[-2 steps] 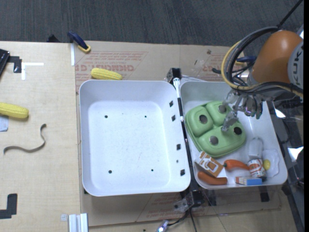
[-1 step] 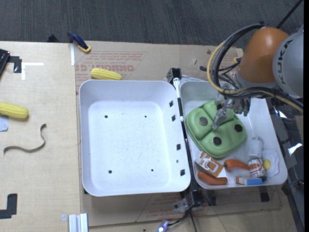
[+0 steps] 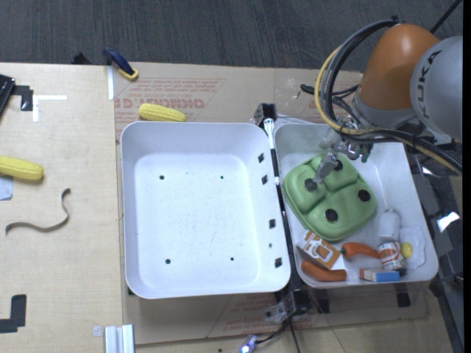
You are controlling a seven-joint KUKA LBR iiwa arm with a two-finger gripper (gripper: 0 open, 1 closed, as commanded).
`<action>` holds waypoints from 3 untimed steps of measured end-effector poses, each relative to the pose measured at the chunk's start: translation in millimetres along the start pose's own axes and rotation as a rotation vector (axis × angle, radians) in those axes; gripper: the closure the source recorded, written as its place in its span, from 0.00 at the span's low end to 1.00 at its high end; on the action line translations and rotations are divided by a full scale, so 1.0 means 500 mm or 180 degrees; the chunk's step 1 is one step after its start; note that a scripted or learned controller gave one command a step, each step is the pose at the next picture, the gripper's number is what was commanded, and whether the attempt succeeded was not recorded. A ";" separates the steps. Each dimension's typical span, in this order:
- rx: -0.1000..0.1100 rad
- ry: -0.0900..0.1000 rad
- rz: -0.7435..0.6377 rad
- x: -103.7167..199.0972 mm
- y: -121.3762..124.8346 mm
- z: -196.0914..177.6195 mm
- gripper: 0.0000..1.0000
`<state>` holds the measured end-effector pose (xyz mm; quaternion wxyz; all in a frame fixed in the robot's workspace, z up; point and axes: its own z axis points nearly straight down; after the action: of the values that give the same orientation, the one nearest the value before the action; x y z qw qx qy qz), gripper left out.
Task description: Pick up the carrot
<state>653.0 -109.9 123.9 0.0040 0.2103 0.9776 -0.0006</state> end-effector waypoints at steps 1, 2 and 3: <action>-0.0014 -0.0033 0.0846 -0.009 -0.005 0.035 0.00; 0.0005 0.0002 0.1116 -0.050 -0.102 -0.073 0.00; -0.0014 -0.0067 0.1386 -0.003 -0.019 0.037 0.00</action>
<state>650.5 -119.2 105.2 0.0147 0.4166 0.9090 0.0002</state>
